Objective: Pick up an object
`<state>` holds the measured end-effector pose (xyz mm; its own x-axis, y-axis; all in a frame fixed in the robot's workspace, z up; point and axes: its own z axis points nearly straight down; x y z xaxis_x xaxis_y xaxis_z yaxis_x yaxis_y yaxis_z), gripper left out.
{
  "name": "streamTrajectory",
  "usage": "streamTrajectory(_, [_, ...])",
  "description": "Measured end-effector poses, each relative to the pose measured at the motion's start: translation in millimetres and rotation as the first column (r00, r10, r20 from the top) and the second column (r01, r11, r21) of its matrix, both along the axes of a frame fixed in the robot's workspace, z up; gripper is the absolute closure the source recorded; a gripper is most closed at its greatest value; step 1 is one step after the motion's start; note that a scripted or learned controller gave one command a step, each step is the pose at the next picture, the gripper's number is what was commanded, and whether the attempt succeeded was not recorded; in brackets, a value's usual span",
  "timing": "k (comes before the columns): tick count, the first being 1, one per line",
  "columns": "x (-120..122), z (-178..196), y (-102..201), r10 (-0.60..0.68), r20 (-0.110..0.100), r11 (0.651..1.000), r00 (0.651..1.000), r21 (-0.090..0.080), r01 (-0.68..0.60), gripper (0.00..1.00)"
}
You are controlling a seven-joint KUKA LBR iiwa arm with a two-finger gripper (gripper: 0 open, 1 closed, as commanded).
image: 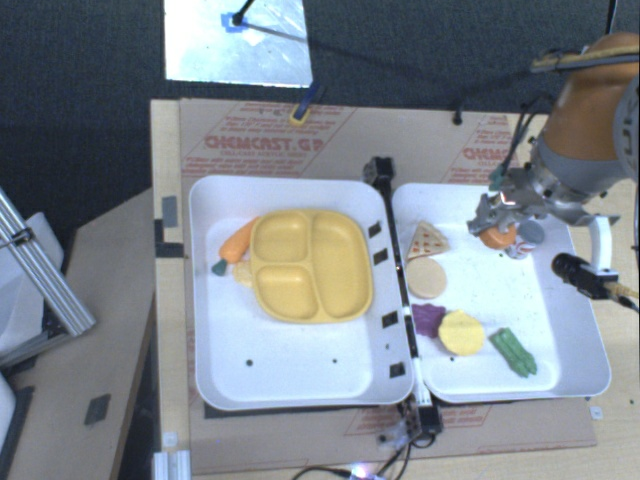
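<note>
My gripper (499,220) hangs over the far part of the right bin (583,366), reaching in from the right. Directly under it sits a small orange object (494,236), partly hidden by the gripper; whether it is touched or held I cannot tell. Elsewhere in this bin lie a pizza-slice toy (427,239), a round beige disc (428,278), a purple piece (428,318), a yellow lemon-like piece (462,333) and a green piece (514,351).
The left bin (214,366) holds a yellow divided plate (305,265) with an orange carrot (236,240) at its left edge. A black divider (394,268) runs between the bins. A black fitting (585,276) juts in at the right bin's right side.
</note>
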<state>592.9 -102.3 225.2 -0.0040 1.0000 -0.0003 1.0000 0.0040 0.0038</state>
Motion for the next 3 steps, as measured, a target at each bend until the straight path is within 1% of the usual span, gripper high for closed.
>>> streamTrajectory(1, [-15,-11,54,0.004,-0.004,1.000,1.000,0.002,-0.004,1.00])
streamTrajectory(2, [-23,7,60,0.002,-0.001,1.000,1.000,0.001,-0.002,1.00])
streamTrajectory(3, [-10,8,63,0.002,-0.001,1.000,1.000,0.001,-0.002,1.00])
